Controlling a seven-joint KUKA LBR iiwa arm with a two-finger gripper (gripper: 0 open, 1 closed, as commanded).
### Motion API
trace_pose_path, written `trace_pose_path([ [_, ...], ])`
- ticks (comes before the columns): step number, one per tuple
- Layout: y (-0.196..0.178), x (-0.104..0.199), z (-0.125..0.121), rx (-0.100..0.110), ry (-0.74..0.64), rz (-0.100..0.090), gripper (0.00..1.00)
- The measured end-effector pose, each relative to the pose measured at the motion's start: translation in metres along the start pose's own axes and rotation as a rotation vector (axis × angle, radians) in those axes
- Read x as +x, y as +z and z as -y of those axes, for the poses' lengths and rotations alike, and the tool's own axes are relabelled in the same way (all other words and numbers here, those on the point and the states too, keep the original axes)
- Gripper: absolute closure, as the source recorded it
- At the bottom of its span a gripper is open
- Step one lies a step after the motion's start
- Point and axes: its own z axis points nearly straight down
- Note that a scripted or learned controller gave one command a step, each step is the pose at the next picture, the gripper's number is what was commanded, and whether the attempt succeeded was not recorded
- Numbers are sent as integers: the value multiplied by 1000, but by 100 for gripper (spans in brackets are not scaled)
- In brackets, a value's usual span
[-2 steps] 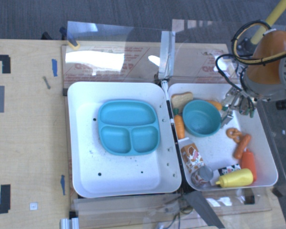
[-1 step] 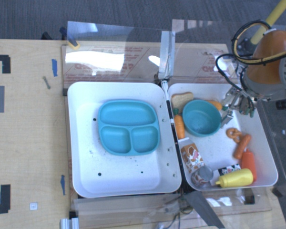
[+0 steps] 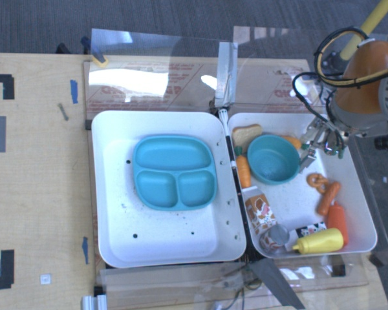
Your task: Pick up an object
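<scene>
1. The scene is brightly and evenly lit from overhead; colours read clear across both bins.
2. Strong white glare sits on the clear panel (image 3: 149,76) behind the left bin (image 3: 110,192), washing out its printed marks.
3. Shadows are soft and short, hugging the blue tray (image 3: 174,172) and bowl (image 3: 273,159).
4. Focus is slightly soft overall; the gripper (image 3: 320,144) and cables look blurred.

Both bins (image 3: 110,134) are white, the left one speckled with dark spots. The divided plate (image 3: 174,172) and the bowl (image 3: 272,159) are teal. The bottle (image 3: 319,241) is yellow, the carrot (image 3: 244,171) orange, the sausage (image 3: 328,198) reddish-orange. The table (image 3: 32,173) is pale wood with black marks.
</scene>
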Motion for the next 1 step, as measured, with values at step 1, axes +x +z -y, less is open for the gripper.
trace_pose_path([
  [1,1,1,-1,-1,22,-4,0],
])
